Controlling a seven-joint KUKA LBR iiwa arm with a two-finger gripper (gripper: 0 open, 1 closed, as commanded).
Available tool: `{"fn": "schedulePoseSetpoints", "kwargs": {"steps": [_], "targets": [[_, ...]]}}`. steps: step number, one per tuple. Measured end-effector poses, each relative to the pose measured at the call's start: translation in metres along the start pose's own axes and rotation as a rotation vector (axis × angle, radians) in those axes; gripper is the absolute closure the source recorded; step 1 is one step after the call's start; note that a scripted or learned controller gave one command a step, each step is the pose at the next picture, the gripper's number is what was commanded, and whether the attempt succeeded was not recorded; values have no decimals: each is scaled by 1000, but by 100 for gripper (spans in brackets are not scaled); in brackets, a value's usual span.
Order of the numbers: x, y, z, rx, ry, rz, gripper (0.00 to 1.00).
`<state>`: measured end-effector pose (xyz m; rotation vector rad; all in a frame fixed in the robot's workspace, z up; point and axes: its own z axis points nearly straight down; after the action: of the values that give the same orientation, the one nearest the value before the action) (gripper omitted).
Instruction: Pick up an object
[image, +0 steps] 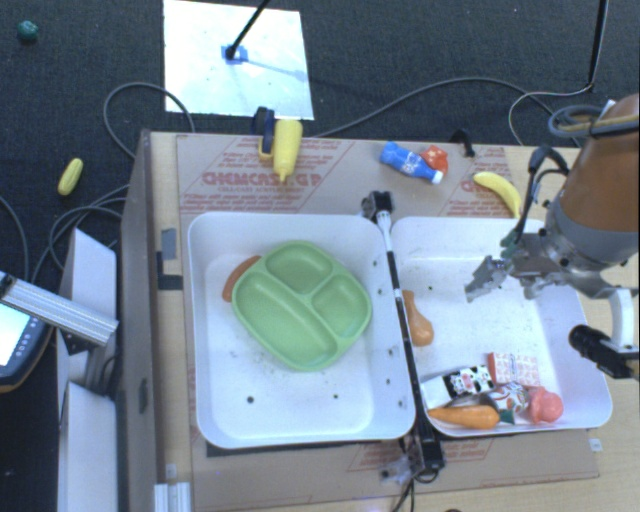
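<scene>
Carrot (463, 417) lay near bin's (560, 255) front edge; gripper (487, 281) hovered, jaws apart, empty; descend centred.

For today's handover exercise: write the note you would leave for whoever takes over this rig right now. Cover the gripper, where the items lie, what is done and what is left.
Gripper: over the right bin, above bare floor, nothing between its fingers.
Right bin: orange piece at the left wall; carrot, black-and-white carton, patterned packet and pink item along the near edge.
Left bin: green divided plate.
Done: no pick yet.
Left: descend on one item, grasp, lift.
</scene>
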<state>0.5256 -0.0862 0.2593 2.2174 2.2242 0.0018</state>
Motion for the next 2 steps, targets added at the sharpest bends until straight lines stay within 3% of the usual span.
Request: {"fn": "schedulePoseSetpoints", "kwargs": {"steps": [1,2], "targets": [[-19,-32,33,0,0,2,0],[8,-34,75,1,0,0,0]]}}
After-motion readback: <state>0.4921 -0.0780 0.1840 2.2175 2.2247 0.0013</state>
